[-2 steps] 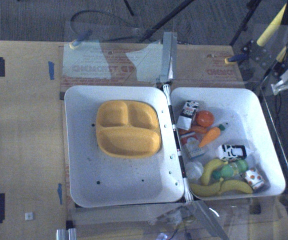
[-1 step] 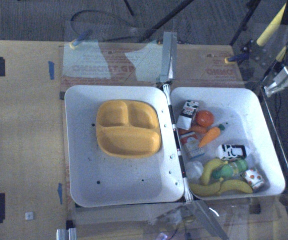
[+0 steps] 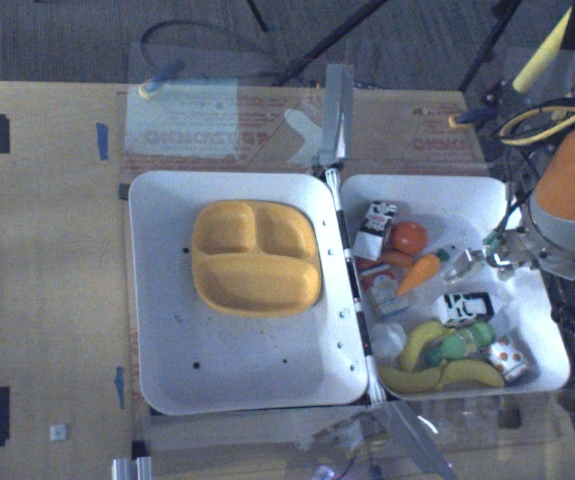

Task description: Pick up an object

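Plywood-coloured bench [image 3: 47, 298] takes up most of what I'm looking at, with bits of blue tape and black marks on it, and the two white bins sit side by side on top. The left bin [image 3: 167, 368] has just one thing in it, a big yellow-orange divided tray [image 3: 256, 257] with three compartments, lying flat toward the back half. The right bin [image 3: 537, 373] is where all the clutter is. The arm [image 3: 567, 183] comes in from the right, orange band showing, and hangs over that bin's right side. Its gripper [image 3: 489, 256] points left, just above the bin floor near the middle, and honestly I can't tell whether it's clenched or released, it's too small and blurry from here; nothing visibly sits in it. Bananas [image 3: 447, 373] curve along the front edge, with a green thing [image 3: 464, 344] lying on them. A carrot [image 3: 420, 271] lies tilted just left of the gripper, close but apart as far as I can see. Behind it there's a red tomato-looking ball [image 3: 408, 236] and a small black-and-white carton [image 3: 375, 228] against the left wall. Another black-and-white packet [image 3: 466, 307] sits below the gripper, and a little spotted cup-like thing [image 3: 508, 358] is in the front right corner.
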`<state>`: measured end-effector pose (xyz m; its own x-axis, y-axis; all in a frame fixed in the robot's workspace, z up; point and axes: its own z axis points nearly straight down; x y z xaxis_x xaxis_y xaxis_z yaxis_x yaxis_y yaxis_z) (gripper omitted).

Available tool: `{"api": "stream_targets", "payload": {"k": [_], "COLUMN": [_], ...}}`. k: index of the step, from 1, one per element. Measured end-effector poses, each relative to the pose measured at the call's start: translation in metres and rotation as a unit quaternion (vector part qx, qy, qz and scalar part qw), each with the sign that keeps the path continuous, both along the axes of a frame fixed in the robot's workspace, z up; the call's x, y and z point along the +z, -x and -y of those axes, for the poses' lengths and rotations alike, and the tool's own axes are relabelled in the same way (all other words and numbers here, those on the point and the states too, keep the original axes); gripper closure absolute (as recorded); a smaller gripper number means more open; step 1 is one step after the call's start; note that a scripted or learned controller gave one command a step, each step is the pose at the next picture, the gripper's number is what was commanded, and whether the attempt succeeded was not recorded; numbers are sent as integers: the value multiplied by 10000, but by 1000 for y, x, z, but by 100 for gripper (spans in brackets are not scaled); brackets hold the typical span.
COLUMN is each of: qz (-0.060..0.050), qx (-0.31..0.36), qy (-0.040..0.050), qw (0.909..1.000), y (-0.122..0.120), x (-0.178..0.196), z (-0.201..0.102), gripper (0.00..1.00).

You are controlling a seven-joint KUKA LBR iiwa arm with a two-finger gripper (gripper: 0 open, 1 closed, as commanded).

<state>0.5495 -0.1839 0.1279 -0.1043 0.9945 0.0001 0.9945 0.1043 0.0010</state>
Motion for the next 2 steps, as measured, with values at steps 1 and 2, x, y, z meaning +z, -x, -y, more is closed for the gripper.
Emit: {"api": "stream_targets", "payload": {"k": [1,2], "qz": [13,9], "qx": [195,-388], "qy": [2,-1], "qw": [9998,9992], "y": [-54,-11], "x": [-25,-42], "z": [-40,-44], "gripper": [0,0]}}
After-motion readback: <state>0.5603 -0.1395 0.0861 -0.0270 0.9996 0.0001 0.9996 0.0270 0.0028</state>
